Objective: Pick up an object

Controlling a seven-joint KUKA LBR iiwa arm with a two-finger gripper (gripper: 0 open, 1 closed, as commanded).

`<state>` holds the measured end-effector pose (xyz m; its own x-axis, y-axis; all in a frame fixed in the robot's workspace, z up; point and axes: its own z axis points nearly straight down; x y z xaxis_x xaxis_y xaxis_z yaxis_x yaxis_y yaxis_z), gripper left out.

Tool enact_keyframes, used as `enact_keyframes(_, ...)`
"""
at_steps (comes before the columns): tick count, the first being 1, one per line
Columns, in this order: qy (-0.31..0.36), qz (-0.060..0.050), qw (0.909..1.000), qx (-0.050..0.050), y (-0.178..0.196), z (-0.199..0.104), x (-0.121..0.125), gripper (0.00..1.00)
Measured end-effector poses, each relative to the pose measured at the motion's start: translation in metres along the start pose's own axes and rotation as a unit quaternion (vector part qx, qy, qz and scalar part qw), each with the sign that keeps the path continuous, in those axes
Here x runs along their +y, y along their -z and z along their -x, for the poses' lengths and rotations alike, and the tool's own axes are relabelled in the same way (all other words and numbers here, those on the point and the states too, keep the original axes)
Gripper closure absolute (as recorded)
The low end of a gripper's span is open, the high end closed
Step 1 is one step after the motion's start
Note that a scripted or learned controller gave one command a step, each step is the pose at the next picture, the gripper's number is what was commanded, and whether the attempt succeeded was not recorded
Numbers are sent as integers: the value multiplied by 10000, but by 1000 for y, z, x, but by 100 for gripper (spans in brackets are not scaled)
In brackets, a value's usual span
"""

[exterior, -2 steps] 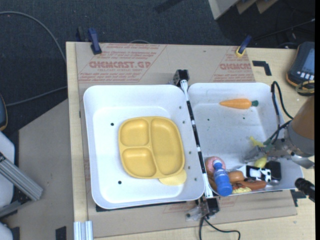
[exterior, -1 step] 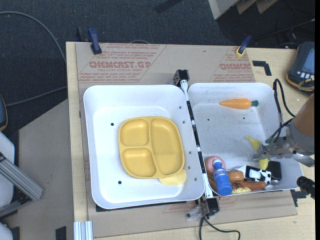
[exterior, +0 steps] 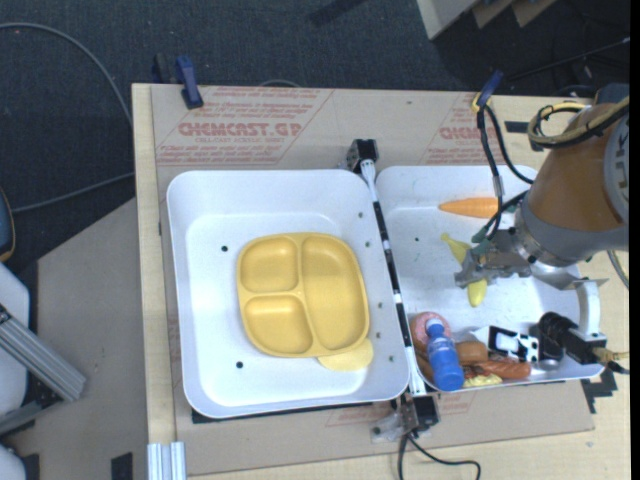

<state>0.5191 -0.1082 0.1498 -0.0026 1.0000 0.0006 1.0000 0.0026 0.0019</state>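
Note:
In the right bin (exterior: 420, 193) lies a yellow banana-shaped toy (exterior: 476, 290), and its upper end (exterior: 456, 246) pokes out to the left of my gripper (exterior: 487, 266). The gripper stands low over the middle of this toy and hides that part of it. An orange carrot (exterior: 470, 207) lies near the bin's far wall. Along the near wall sit a blue bottle (exterior: 445, 360), a pink piece (exterior: 429, 325), a brown sausage-like piece (exterior: 492, 371) and a small black-and-white toy (exterior: 514, 345).
The left bin (exterior: 200, 218) holds a yellow divided plate (exterior: 301, 295) with a pale yellow disc (exterior: 348, 358) under its near edge. A black divider clip (exterior: 362, 152) sits between the bins. Blue clamps (exterior: 187, 81) grip the bench's far edge.

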Motion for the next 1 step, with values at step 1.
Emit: enact_keyframes(1,-7,-7,10000,2,78,-78,25,100)
